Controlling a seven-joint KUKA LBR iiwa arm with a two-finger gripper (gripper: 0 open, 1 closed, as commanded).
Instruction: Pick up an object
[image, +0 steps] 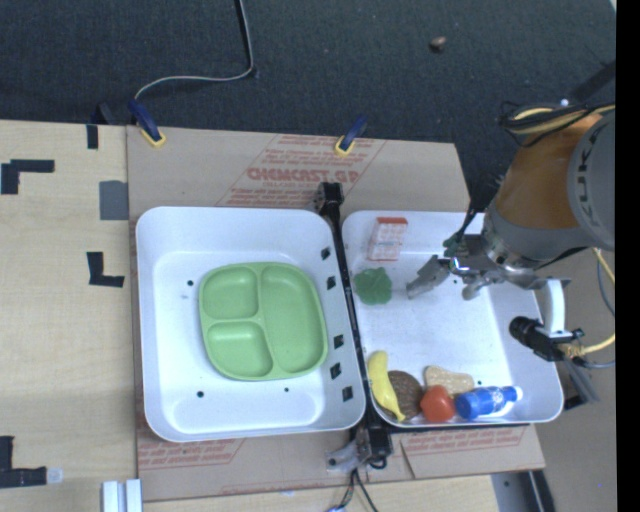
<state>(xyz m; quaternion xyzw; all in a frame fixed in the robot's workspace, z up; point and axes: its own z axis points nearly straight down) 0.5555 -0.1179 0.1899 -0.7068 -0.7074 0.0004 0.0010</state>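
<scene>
Nearest the camera, along the bottom wall of the right bin (520, 340), a row of small things lies packed together: a yellow banana (381, 383) at the left end, its long axis running from about 11 o'clock to 5 o'clock, then a brown round piece (405, 384), a red ball (437, 404), a tan bread-like piece (449, 379) just behind it, and a blue bottle (488, 401) lying on its side, its long axis from about 8 o'clock to 2 o'clock with the white cap end toward 2 o'clock. These touch or nearly touch one another.

In the left bin (160, 300) a green divided plate (263, 320) sits near the middle.

Farther up the right bin, the tool (448, 280) hangs over bare white floor with its two fingers spread apart and nothing between them. A green round object (375, 286) lies at the tool's 9 o'clock, near it but not touching. The bottom row is at its 6 o'clock, well apart.

Beyond, at the tool's 10 o'clock, a small white and orange packet (386, 238) lies flat near the bin's top wall, its long axis roughly 12 to 6 o'clock.

The bins rest on brown cardboard (230, 170) over the worktop (50, 330).
</scene>
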